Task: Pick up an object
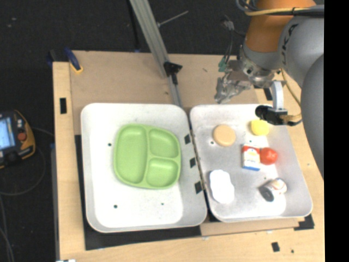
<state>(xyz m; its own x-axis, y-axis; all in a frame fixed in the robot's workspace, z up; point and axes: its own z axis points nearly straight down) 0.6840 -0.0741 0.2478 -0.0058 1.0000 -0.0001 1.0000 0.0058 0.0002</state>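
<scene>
two shallow white bins side by side on a pale wooden bench (125, 78); smooth plastic, rounded corners, faintly speckled floors. left bin (98, 201): one matt green divided plate (147, 156), rounded outline, three compartments, lying flat near the middle. right bin (297, 198): six small objects, loosely grouped. round tan disc (224, 135), biscuit-like, toward the far left of the bin; yellow rounded piece (260, 127) just right of it, near the far rim; small red-and-white carton (250, 158), boxy, touching a glossy red ball-like piece (268, 156) on its right; smooth white oblong (221, 185) at the near left; small grey, white and orange item (272, 189) at the near right, shape unclear. grey arm with orange band (272, 12) entering at the far right; metallic gripper (228, 91) hanging over bare bench just beyond the far rim of the right bin, apart from every object, nothing visible between its tips; opening too small and blurred to tell. slanted grey metal rail (150, 31) crossing the far bench.
</scene>
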